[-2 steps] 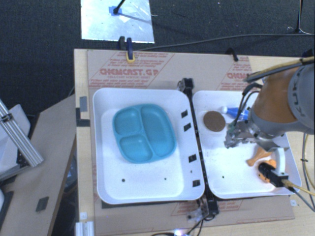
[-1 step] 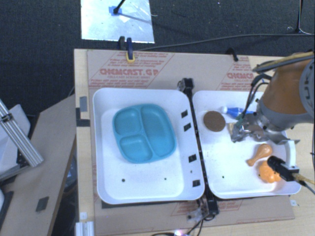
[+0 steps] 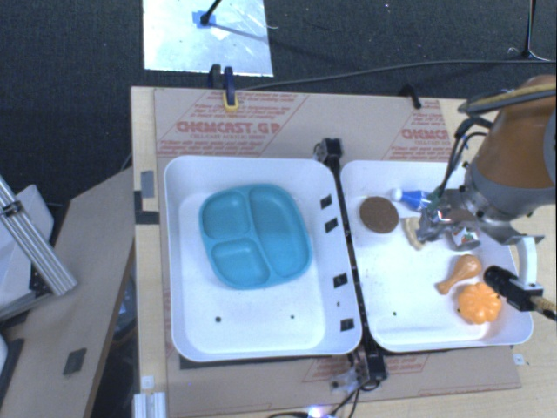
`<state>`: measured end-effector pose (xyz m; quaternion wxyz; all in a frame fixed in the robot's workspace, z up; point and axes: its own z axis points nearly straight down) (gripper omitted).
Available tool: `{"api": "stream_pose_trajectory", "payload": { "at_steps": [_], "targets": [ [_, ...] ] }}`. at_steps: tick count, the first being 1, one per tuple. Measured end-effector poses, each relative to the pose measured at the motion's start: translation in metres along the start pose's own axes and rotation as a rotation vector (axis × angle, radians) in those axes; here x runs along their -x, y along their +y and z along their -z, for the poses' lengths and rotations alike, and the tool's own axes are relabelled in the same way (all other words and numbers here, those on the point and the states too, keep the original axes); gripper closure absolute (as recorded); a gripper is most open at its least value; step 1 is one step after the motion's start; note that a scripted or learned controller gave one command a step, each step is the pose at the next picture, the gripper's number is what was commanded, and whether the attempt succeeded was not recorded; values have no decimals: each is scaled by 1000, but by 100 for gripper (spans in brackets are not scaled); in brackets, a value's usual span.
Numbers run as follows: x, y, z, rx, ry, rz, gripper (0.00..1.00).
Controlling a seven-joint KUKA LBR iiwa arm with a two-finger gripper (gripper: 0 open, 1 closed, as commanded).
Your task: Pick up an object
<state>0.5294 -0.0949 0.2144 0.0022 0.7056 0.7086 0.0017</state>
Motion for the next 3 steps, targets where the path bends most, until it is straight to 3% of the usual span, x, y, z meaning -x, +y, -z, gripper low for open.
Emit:
{"api": "stream_pose_trajectory", "payload": {
  "at_steps": [2, 3],
  "targets": [
    [-102, -5, -12, -4, 2, 3, 100],
    [-164, -18, -8, -5, 3, 7, 100]
  ]
}}
